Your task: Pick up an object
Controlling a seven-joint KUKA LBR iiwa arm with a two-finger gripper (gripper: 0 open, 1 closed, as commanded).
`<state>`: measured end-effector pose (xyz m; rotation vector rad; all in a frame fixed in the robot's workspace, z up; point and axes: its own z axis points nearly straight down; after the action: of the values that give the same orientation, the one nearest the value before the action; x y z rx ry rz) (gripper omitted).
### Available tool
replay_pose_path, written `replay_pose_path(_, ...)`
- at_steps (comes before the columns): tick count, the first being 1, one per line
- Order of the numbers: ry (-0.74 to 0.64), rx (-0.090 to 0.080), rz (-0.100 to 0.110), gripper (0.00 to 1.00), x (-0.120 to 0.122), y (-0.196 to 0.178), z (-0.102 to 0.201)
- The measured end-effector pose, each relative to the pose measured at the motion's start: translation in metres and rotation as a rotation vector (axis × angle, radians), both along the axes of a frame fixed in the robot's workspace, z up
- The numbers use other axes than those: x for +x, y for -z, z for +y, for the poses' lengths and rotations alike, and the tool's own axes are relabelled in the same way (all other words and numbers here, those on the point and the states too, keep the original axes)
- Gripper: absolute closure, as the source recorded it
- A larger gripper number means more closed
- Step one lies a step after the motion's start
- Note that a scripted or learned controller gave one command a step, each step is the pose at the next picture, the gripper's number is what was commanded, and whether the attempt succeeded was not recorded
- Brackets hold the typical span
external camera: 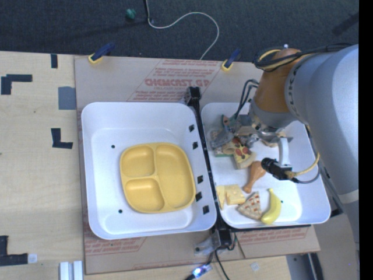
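Grey arm reaching down into the right shallow white bin (309, 206).
Its two-finger gripper (233, 134) sits low among the toy food at the bin's left side; I cannot tell its state. A yellow plastic divided plate (156, 177) lies in the left bin (99, 156).

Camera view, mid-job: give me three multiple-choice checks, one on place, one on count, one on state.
1. Where does the yellow tray lie?
A. left bin
B. right bin
C. on the bench

2. How many compartments does the tray have?
A. two
B. three
C. five

3. How does the banana lie?
A. on the tray
B. lifted above the bins
C. resting in the right bin

Answers: 1 A, it sits inside the left bin. 2 B, two above and one below. 3 C, it lies at the bin's near corner beside the pizza slice.
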<state>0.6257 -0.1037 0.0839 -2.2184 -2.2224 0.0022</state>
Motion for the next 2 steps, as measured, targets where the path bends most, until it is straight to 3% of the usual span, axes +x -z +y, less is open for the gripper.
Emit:
replay_pose_path(1, -0.002, 0.0, -0.004, 1.0, 0.002, -0.013, 0.0)
replay_pose_path(2, 0.0, 0.0, -0.005, 1.0, 0.012, -0.064, 0.002)
